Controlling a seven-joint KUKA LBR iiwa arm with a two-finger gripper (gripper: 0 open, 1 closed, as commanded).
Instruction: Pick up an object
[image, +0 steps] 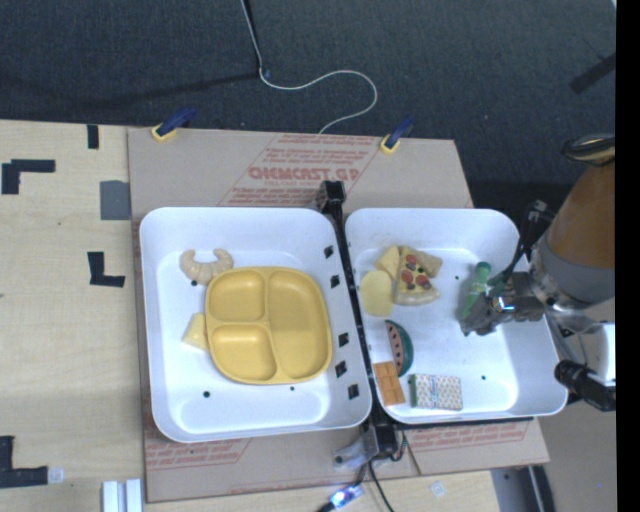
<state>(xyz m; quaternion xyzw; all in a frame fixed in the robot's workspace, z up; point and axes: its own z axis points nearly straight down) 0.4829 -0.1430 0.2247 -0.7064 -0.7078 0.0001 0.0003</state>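
In the camera view the claw (478, 318) hangs low at the right side of the right bin (520, 395), reaching in from the arm (590, 235) at the right edge. A green object (482, 272) sits just above the claw, against it or nearly so; whether it is pinched between the fingers cannot be told, and the state of the claw itself is too dark and blurred to judge. The other candidates in that bin all lie to the claw's left: a pizza slice (415, 275) up and left, its long axis running roughly top to bottom, touching a pale yellow piece (376, 290) beside the divider; a watermelon slice (400, 345) lower, near the bin's middle; an orange block (388, 383) and a patterned packet (437, 391) along the bottom wall, the packet lying lengthwise left to right. The left bin (165, 330) holds a yellow divided plate (268, 325), a croissant-shaped toy (204, 264) and a yellow wedge (196, 331), all well apart from the claw. By my judgement the green object is the nearest target, and the coming move turns on a short shift toward the bin's top edge.
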